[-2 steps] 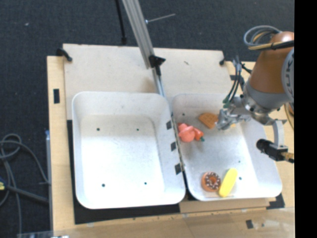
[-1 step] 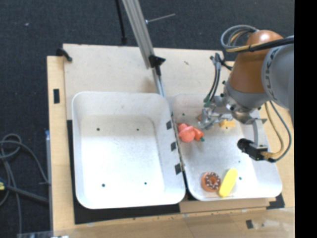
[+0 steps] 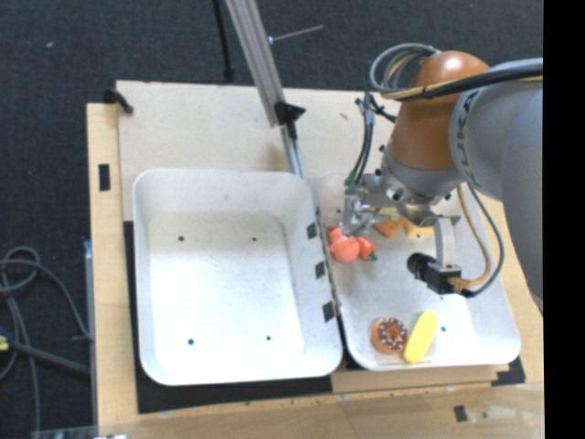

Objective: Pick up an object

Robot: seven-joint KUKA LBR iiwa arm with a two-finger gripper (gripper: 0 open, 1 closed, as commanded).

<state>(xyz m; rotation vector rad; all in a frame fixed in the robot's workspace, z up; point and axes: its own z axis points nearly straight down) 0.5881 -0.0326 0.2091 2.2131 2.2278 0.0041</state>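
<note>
My gripper (image 3: 358, 222) hangs low over the left part of the right bin (image 3: 484, 337), near the divide between the bins. Just below its tip lies an orange-red soft toy (image 3: 345, 246) with a small green bit at its right end. An orange piece (image 3: 391, 228) peeks out under the wrist, partly hidden by it. Toward the bin's front lie a brown sprinkled donut (image 3: 389, 335) and a yellow banana-like object (image 3: 421, 337) side by side. I see nothing lifted off the bin floor.
The left bin (image 3: 224, 277) sits beside the right one, bare white floor showing. A slanted metal pole (image 3: 259, 58) rises behind the bins. A black cable fitting (image 3: 431, 273) hangs off the arm above the right bin's middle.
</note>
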